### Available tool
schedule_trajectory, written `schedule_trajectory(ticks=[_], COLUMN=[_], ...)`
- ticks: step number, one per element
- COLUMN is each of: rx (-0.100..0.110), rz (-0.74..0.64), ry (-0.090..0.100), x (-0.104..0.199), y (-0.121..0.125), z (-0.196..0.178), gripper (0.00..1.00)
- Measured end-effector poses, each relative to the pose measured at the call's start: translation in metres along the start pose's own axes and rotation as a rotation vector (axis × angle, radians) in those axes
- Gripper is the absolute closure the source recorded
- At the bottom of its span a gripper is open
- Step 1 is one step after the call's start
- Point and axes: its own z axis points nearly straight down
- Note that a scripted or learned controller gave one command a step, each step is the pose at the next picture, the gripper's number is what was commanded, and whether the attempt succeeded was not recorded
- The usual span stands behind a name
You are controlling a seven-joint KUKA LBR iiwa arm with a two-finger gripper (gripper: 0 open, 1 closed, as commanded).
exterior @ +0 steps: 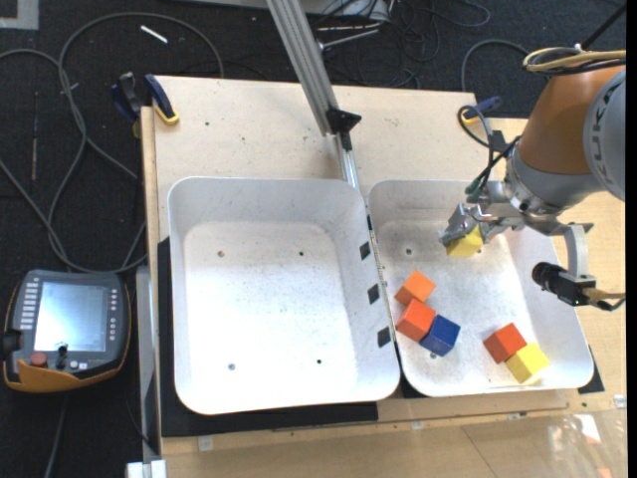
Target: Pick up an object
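The arm (pixel 572 137) reaches over the right bin (pixel 398 207), and its gripper (pixel 464 232) sits toward that bin's far edge, closed on a yellow block (pixel 466 245) that shows between the fingers and looks raised off the floor. So the pick seems made, with only a clear lift left to confirm. Nearer the front edge lie two orange blocks (pixel 415 305), a blue block (pixel 442 334), a red block (pixel 505 341) and another yellow one (pixel 527 362).
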Motion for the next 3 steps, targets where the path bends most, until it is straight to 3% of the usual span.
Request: schedule_trajectory(ticks=[1, 2, 3], rx=[0.01, 0.009, 0.013], rz=[0.006, 0.001, 0.002], ry=[-0.002, 0.002, 0.002], x=[-0.005, 0.079, 0.149], y=[-0.004, 0.028, 0.021], z=[-0.005, -0.004, -0.003], gripper=[1.0, 1.0, 1.0])
